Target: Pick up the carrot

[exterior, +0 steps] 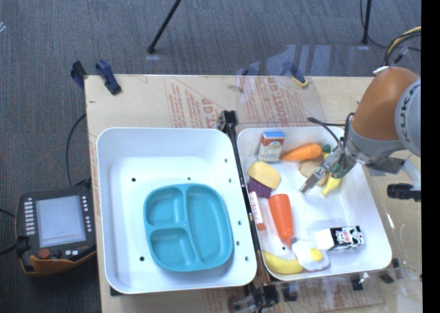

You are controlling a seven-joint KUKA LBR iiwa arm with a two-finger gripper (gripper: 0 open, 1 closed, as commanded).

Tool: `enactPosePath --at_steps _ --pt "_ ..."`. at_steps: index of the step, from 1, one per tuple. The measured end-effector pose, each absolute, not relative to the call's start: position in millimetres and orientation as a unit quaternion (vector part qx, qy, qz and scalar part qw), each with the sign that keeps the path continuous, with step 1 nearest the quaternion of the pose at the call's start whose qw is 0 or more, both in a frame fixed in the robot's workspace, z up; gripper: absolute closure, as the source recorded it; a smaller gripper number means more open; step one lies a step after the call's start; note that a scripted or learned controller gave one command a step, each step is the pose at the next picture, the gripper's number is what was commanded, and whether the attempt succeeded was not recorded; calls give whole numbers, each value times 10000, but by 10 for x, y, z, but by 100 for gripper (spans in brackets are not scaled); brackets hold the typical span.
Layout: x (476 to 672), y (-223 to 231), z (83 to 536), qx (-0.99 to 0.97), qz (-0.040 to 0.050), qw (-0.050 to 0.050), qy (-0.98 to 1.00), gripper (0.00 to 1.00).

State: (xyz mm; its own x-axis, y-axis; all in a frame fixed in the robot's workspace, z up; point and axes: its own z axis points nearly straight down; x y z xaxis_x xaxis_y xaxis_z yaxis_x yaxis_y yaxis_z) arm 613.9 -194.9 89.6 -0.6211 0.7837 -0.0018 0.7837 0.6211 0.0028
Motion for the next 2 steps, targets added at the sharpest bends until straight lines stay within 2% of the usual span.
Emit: enactPosePath --at_steps 1,2 --pt "6396 -1882 897 4715 11 21 8818 0" --pt "6454 -1677 893 5773 9 18 8165 0"
